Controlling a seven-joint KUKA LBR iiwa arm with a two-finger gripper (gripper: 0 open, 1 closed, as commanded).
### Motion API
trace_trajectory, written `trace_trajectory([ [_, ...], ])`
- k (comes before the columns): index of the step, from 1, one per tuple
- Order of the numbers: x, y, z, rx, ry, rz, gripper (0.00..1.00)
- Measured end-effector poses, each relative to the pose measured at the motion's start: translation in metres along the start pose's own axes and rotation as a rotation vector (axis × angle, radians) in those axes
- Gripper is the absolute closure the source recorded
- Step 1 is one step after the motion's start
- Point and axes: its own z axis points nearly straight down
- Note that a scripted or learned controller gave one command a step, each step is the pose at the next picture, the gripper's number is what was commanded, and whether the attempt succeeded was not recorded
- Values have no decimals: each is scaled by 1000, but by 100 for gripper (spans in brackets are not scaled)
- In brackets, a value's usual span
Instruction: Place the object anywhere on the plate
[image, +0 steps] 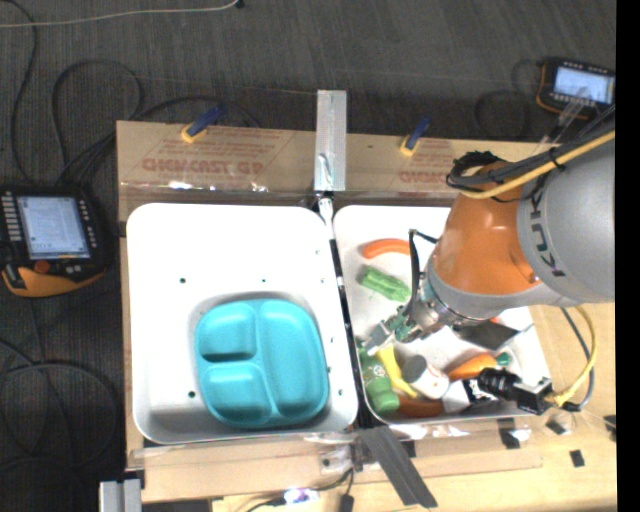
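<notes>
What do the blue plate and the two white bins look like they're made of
The blue plate looks like moulded plastic: uniform turquoise, smooth satin surface, rounded divided compartments. The left bin and right bin also seem plastic, plain white with soft rounded corners and faint sheen, though coated metal can't be ruled out.

My own wrist and orange band (478, 255) cover the middle of the right bin (350, 250), so whatever lies beneath them is hidden from view. My gripper (405, 328) is mostly buried under the wrist; I cannot tell how it stands. The pile of toy food (395, 385) at the bin's near corner overlaps too much for me to sort single pieces. My upper arm (585, 225) is cut off by the right edge, and the pendant (578, 85) by the top corner
</notes>
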Motion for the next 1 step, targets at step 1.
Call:
trace_trajectory([
  [1, 52, 25, -34, 0, -2, -293, 100],
])
